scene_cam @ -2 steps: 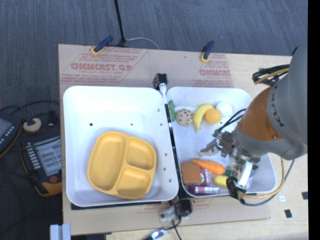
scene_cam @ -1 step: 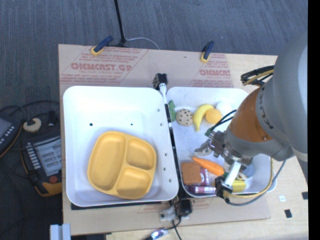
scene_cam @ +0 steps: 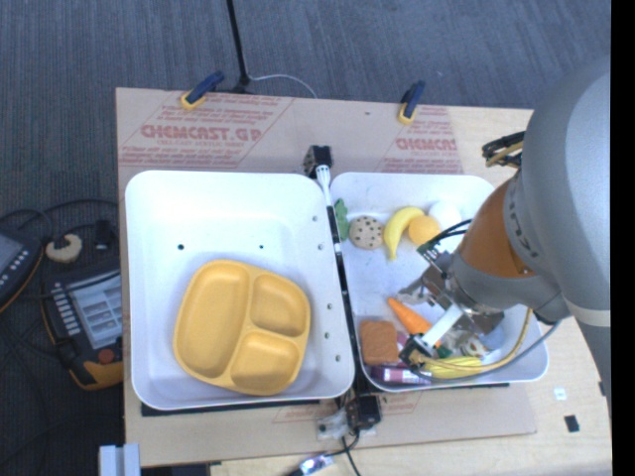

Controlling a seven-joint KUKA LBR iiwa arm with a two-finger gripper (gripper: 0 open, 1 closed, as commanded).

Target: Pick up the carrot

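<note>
The orange carrot (scene_cam: 408,314) lies in the right bin (scene_cam: 369,194), near its middle front, pointing toward the left. My gripper (scene_cam: 434,333) hangs low over the bin just right of and in front of the carrot, its white fingers angled down toward the bin's front. The arm's grey body and orange band cover the bin's right side. Nothing shows between the fingers.
The right bin also holds a banana (scene_cam: 399,229), an orange fruit (scene_cam: 425,229), a spotted cookie (scene_cam: 365,231), a brown slice (scene_cam: 377,341) and small items near the front wall. A yellow divided plate (scene_cam: 243,326) sits in the left bin (scene_cam: 198,206).
</note>
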